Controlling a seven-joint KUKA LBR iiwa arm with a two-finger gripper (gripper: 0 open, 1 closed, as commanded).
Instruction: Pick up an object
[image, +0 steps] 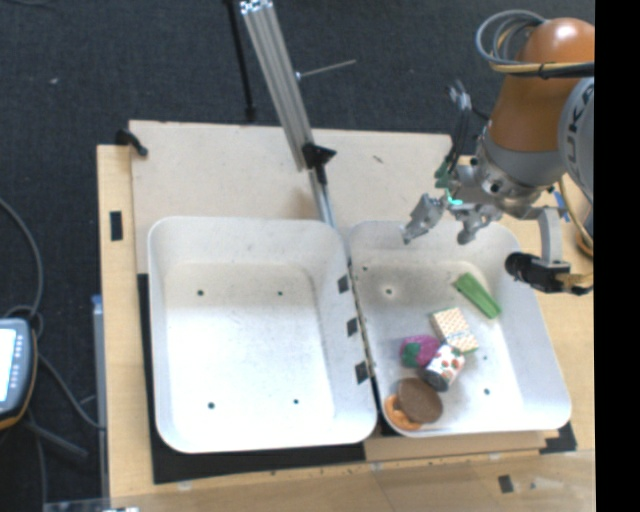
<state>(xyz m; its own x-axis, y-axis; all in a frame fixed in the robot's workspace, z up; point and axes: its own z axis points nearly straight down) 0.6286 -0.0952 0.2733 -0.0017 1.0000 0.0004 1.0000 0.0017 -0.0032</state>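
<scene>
Your left bin (250, 330) offers nothing to grasp; the objects sit low in the right bin (520, 400): purple piece (418, 351), brown disc (420, 400), checkered block (452, 324), green bar (477, 295). Above its far edge, the gripper (445, 228) hangs with jaws spread, holding nothing. You're at the approach; next, descend over one item.

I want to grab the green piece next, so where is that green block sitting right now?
The green block lies in the right bin, toward its far right part, just above the checkered cube and below the open gripper.
</scene>
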